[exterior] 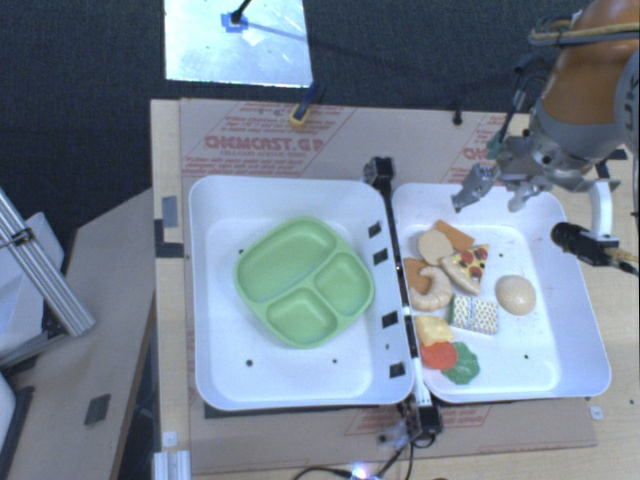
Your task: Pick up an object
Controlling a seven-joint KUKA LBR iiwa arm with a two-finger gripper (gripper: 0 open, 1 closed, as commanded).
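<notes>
Leftward, green plate [304, 283] in left bin [215, 368], toy food [455, 293] in right bin [570, 358]

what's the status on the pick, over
Pincer open, nothing held, hovering over the right bin's far edge. Toy food pile untouched in that bin. Green plate in the left bin. Path clear.

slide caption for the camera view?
Open pincer above right bin of toy food; green plate in left bin.
</notes>
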